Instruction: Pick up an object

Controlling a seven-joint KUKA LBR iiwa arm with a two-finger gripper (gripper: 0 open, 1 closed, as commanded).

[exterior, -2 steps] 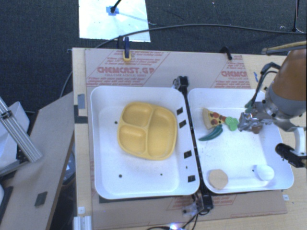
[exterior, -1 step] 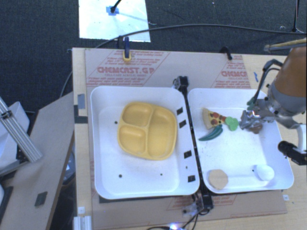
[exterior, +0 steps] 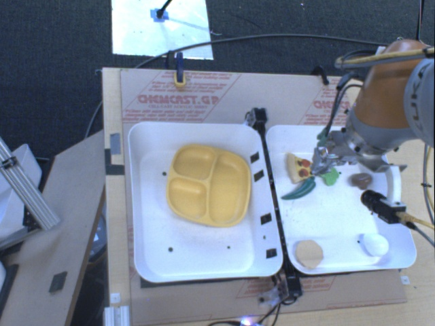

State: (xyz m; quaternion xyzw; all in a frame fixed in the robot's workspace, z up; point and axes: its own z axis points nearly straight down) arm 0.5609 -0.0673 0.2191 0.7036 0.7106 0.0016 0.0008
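My gripper hangs low over the upper middle of the right bin. Just left of it lies a pizza slice. A dark green pepper lies right below it, and a small bright green piece pokes out at its right side. A brown lump rests further right. Near the bin's front sit a round tan biscuit and a white egg. I cannot see anything held.
The left bin holds a yellow divided plate. A black-clipped divider runs between the two bins. The arm's grey and orange body overhangs the right bin's back right corner.
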